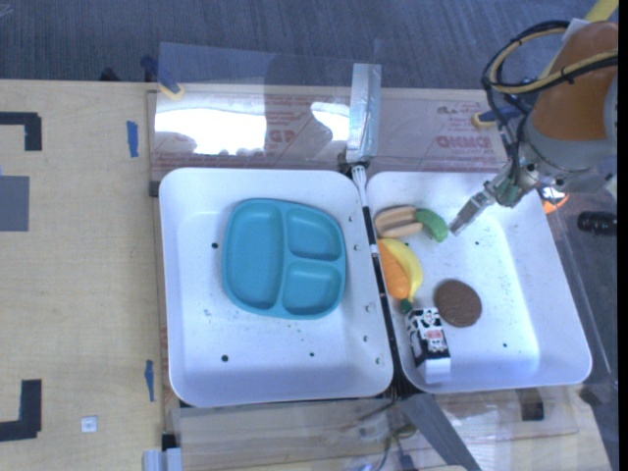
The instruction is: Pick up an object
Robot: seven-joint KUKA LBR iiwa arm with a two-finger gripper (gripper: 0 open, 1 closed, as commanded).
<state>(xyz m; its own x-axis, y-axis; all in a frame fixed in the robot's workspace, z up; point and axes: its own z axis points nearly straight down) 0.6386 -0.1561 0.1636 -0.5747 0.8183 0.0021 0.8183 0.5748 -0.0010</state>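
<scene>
The gripper (pixel 463 216) is hanging low over the back of the right bin (pixel 549 307), tilted down toward the left, its tip sitting just beside a small green piece (pixel 431 224). Nothing is showing between its fingers; how far they are parted I cannot tell from this angle. The arm (pixel 569 106), grey with its orange band, is reaching in from the right edge with yellow and black cables looping over it.

Just left of the green piece, a hot-dog bun toy (pixel 394 220) is lying against the bin's left wall. Below it a banana (pixel 406 266) and an orange carrot-like piece (pixel 393 276) are resting together. Nearer the front, a brown round disc (pixel 458 302) is lying flat, and a small black-and-white carton (pixel 429 337) is lying near the front left corner.

In the left bin (pixel 186 292), a blue divided plate (pixel 285 258) is sitting in the middle.

Both bins are resting on a pale wooden counter (pixel 69 292) marked with black and blue tape; behind them a clear plastic sheet (pixel 255 116) is catching glare, and grey carpet (pixel 294 8) is stretching beyond.
</scene>
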